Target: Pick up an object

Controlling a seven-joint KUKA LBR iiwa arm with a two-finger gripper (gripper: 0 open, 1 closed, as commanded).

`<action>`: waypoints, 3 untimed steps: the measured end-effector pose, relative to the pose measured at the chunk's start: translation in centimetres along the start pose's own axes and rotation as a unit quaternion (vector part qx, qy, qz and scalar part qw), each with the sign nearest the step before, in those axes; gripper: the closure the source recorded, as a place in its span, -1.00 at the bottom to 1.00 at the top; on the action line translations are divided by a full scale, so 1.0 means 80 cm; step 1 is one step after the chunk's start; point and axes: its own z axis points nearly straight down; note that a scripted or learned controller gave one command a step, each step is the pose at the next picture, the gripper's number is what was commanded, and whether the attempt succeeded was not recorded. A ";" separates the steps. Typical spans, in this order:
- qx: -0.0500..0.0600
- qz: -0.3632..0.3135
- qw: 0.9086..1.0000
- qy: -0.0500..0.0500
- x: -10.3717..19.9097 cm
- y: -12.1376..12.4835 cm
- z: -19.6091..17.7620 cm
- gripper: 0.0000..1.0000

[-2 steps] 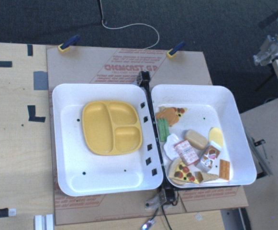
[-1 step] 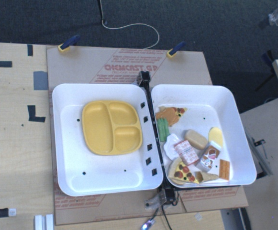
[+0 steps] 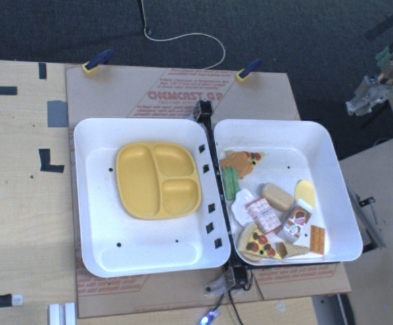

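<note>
The right bin [image 3: 321, 141] holds several toy foods: a pizza slice [image 3: 242, 160], a green piece [image 3: 230, 182], a tan block [image 3: 277, 196], a yellow piece [image 3: 306, 193], a red-and-white packet [image 3: 264, 214], a small can [image 3: 295, 226], a second pizza slice [image 3: 259, 244] and an orange cracker [image 3: 316, 240]. My gripper [image 3: 370, 97] hangs at the far right, beyond the right bin's back corner and over the dark floor, well apart from all the objects. It looks small and blurred.
The left bin [image 3: 95, 147] holds a yellow divided plate [image 3: 159, 180]. A black divider [image 3: 211, 181] runs between the bins. Two clamps [image 3: 98, 60] hold the cardboard sheet under the bins at its far edge. A white cable [image 3: 182, 38] lies behind.
</note>
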 end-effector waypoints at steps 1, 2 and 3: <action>-0.018 -0.005 1.000 -0.005 0.055 0.059 -0.203 1.00; 0.000 -0.001 1.000 0.000 0.049 0.028 0.051 1.00; -0.019 -0.004 1.000 -0.005 0.050 0.070 -0.171 1.00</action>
